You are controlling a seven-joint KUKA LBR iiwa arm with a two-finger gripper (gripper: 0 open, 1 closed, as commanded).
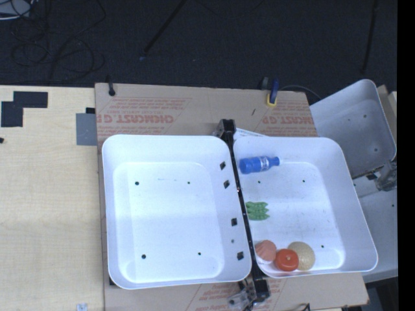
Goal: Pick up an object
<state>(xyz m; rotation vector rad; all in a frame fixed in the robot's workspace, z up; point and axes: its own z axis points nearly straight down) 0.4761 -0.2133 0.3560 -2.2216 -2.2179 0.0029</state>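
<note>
Beige round item [302,254] partly behind tomato [286,260]

White bins [165,149]; blue bottle [258,164]; green pods [257,210], perhaps; red tomato [286,260]; pinkish peach [266,249]; tan bun [303,254].

Single fixed camera above bench, angled down, both white bins [107,173] in frame.

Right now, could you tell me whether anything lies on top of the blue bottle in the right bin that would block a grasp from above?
Nothing visible does. The blue bottle lies on its side near the far left corner of the right bin, uncovered. The green item and the red item sit apart from it, nearer the camera.
</note>
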